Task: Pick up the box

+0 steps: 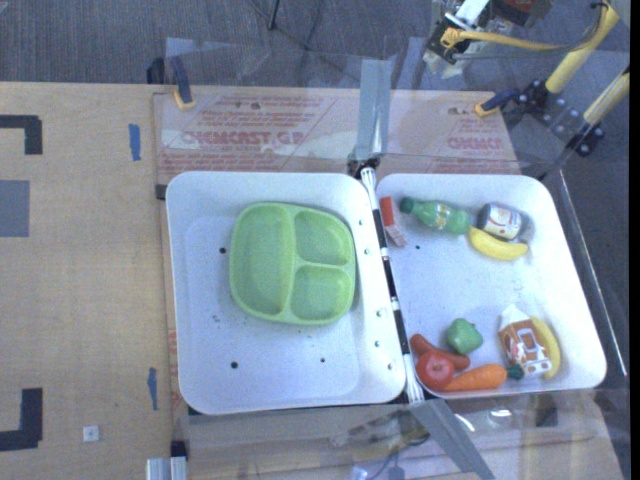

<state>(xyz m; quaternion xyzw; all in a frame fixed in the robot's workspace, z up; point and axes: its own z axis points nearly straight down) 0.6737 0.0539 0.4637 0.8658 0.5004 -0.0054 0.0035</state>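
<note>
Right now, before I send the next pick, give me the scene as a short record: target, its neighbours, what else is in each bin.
target: small carton box, lower right of the right bin
touching target: banana along its right side
near target: green pepper, carrot, tomato
right bin, top: green bottle, can, second banana
left bin: green divided plate
task status: box not yet lifted

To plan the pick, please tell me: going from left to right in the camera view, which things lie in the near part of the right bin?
Red round tomato → green pepper → orange carrot → small orange-and-white carton box.
</note>
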